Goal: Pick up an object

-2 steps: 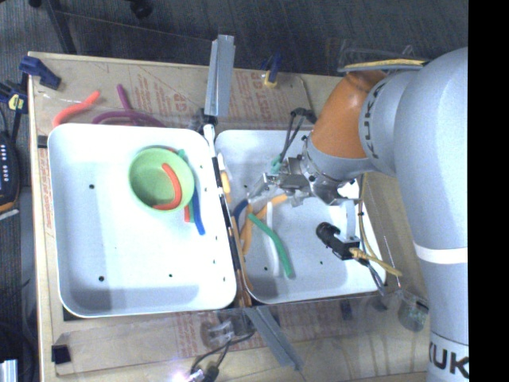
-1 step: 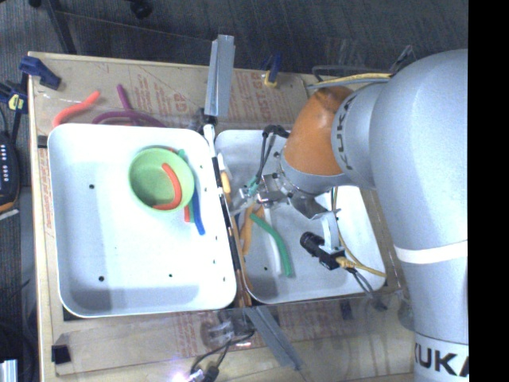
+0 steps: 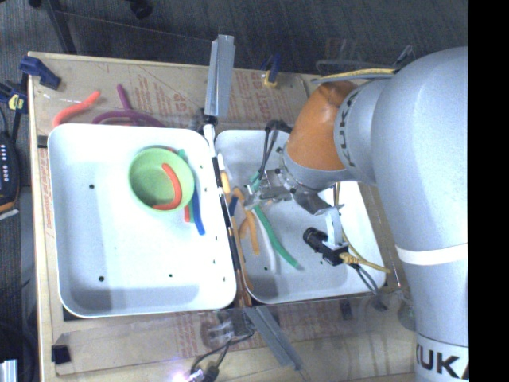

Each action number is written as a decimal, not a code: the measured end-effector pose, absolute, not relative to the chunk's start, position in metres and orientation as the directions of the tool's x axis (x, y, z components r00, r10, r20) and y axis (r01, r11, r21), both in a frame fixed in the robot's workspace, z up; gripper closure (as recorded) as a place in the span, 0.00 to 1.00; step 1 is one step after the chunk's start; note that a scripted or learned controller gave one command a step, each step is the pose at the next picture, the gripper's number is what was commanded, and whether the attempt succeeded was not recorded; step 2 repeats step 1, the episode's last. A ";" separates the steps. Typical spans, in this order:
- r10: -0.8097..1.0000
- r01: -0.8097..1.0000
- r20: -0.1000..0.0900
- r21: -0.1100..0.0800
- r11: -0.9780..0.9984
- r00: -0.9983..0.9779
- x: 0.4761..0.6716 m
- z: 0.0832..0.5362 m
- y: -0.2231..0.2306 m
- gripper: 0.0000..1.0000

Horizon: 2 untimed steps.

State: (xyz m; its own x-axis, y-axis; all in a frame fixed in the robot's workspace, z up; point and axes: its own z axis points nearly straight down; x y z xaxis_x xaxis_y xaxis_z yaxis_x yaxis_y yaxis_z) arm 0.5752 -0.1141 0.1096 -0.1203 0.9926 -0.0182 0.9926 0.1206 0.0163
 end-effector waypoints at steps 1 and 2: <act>0.908 0.908 -0.001 0.000 0.419 -0.419 0.597 0.192 -0.085 1.00; 0.908 0.908 -0.001 0.000 0.419 -0.419 0.597 0.192 -0.085 1.00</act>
